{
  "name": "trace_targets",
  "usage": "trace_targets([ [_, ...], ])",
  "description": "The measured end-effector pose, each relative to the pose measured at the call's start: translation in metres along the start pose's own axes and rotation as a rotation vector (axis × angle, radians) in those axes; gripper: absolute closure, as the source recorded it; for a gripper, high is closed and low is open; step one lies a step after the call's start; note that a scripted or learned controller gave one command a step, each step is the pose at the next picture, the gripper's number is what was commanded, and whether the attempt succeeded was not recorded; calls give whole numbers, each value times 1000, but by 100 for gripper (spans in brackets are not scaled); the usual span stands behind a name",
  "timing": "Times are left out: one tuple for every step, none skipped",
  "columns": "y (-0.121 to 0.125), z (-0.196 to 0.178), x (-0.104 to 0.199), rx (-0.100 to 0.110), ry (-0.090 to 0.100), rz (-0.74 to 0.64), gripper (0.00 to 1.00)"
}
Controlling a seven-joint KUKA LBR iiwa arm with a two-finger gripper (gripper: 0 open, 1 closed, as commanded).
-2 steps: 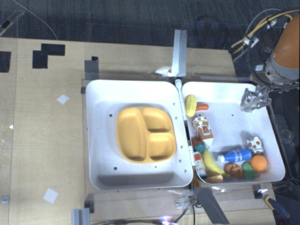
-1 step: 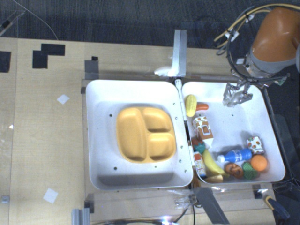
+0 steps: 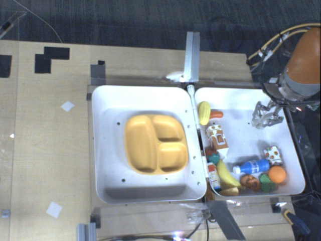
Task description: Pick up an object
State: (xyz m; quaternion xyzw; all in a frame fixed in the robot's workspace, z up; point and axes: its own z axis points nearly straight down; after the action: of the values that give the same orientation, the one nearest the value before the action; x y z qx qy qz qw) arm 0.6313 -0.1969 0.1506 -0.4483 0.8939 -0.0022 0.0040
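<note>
My gripper (image 3: 266, 116) hangs over the right side of the right bin (image 3: 235, 102), its metal fingers pointing down above bare bin floor with nothing seen between them. Toys lie along the bin's left wall and front: a yellow corn cob (image 3: 204, 112), a small orange carrot-like piece (image 3: 216, 115), a brown and white carton (image 3: 217, 139), a banana (image 3: 225, 173), a blue bottle (image 3: 252, 166), an orange (image 3: 277, 174) and a small spotted box (image 3: 273, 155). None of them touches the gripper.
The left bin (image 3: 108, 134) holds a yellow divided tray (image 3: 155, 143). A metal post (image 3: 192, 54) stands at the back between the two bins. Cables loop above the arm's orange band (image 3: 307, 59) at the right.
</note>
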Motion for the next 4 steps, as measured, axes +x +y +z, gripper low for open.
trace_targets([
  [79,2,36,-1,1,144,100],
  [120,38,12,-4,1,-29,100],
  [118,25,8,5,-5,-33,100],
  [116,13,5,13,-10,-39,100],
])
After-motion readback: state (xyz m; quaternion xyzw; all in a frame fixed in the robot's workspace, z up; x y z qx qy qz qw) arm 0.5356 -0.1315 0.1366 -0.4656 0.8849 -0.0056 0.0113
